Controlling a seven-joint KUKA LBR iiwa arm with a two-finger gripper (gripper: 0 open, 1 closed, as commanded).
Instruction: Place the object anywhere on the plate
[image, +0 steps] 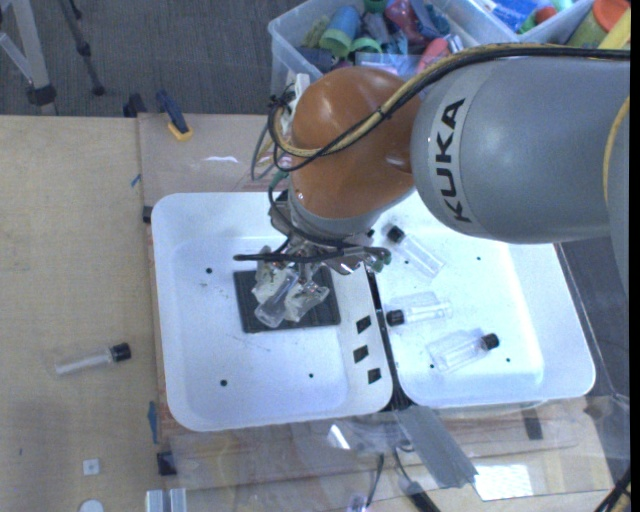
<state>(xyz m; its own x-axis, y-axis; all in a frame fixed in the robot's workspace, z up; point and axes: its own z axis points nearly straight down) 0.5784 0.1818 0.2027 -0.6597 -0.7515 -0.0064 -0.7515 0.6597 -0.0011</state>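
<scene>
A clear vial with a black cap (92, 358) is seen lying on the counter (60, 230) at the far left, outside the bins, well apart from everything else. Next to the right, the left white bin (190, 330) is seen, and on its floor a dark square plate (250, 300) is laid flat, near the bin's right wall. The gripper (288, 292) is held directly above this plate, hanging from the arm's orange band (345, 140) and the grey KUKA arm (520, 140), which reaches in from the right. A clear, glassy object (272, 316) is seen at the fingertips, over the plate's middle; it cannot be told whether the fingers are spread or pinched on it, since clear plastic parts and the object blur together there. Whether the object rests on the plate or is lifted just above it cannot be told either.

Further right, in the right white bin (540, 330), three more capped clear vials are seen: one (412, 250) near the upper left part, one (420, 314) just beside the dividing wall, and one (462, 349) lower down, all apart from each other. At the top right, a clear tub of coloured toys (400, 25) is placed behind the bins.
</scene>
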